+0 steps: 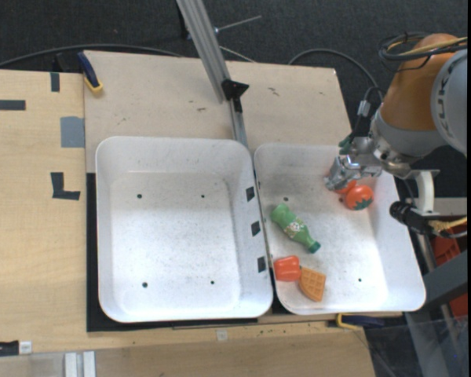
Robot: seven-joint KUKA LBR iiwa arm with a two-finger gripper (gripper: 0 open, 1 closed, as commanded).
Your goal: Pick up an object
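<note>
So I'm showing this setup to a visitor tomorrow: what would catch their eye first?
Probably the grey and orange arm at the right, its gripper low over the right bin beside a red tomato toy. Next come the other bright toys there: a green bottle mid-bin, and an orange block and waffle piece near the front edge.

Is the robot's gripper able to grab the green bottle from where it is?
Probably yes. The green bottle lies by itself in the right bin, nothing on top of it. The gripper hovers nearby over the tomato, so the way looks free.
</note>
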